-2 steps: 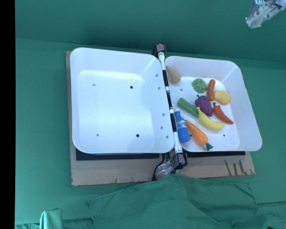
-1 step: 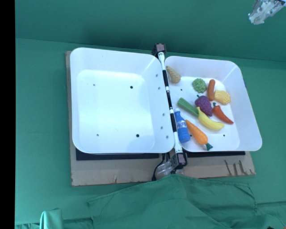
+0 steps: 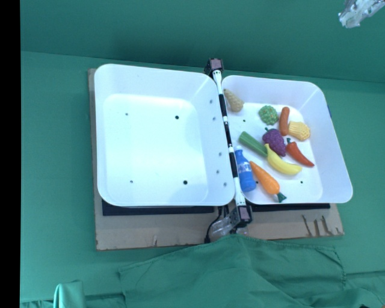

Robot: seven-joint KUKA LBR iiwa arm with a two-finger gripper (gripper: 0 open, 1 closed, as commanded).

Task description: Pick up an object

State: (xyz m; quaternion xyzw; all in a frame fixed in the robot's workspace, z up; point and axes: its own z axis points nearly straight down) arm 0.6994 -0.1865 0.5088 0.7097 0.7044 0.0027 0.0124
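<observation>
Nothing is picked yet: the claw hangs at the far right, grip state impossible to tell, well apart from the toys in the right bin

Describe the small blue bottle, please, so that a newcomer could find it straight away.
Look at the right-hand white bin, the one holding the toy food. Along its left wall, near the front, lies the blue bottle, beside an orange carrot. It is the only blue item and the only non-food thing there.

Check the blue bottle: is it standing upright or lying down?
Lying down. The blue bottle rests lengthwise on the right bin floor by the divider.
</observation>
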